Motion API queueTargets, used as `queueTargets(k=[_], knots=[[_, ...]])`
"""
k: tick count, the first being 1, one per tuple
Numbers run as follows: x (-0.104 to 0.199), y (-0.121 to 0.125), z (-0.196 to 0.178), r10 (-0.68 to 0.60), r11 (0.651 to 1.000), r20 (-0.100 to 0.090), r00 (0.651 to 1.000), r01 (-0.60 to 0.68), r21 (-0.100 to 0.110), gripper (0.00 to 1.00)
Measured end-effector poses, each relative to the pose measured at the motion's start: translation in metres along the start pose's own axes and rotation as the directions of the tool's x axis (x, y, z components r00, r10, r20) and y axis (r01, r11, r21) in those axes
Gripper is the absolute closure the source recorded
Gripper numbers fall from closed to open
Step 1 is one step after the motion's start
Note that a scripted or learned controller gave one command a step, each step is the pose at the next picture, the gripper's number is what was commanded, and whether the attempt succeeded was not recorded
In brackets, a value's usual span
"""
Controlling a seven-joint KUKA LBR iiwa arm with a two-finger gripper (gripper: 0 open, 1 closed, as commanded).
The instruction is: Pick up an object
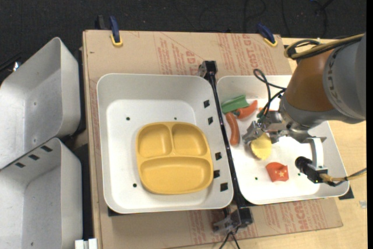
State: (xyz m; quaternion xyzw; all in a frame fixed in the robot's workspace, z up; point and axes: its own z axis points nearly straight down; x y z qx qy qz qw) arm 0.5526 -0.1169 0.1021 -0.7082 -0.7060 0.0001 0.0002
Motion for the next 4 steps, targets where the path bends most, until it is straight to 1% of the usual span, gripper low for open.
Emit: queueTargets(k=[1, 2, 3, 4], knots=[[-0.004, 0.004, -0.063, -0.005, 1.000, 0.002, 1.000, 0.005, -0.006, 1.00], [-0.012, 0.001, -0.121, -0.004, 1.000, 0.002, 1.000, 0.005, -0.007, 1.00], [-0.013, 0.003, -0.172, -0.006, 1.000, 0.002, 1.000, 0.006, -0.006, 1.00], [0.043, 0.003, -0.155, -0.011, 1.000, -0.001, 1.000, 0.011, 0.001, 1.00]])
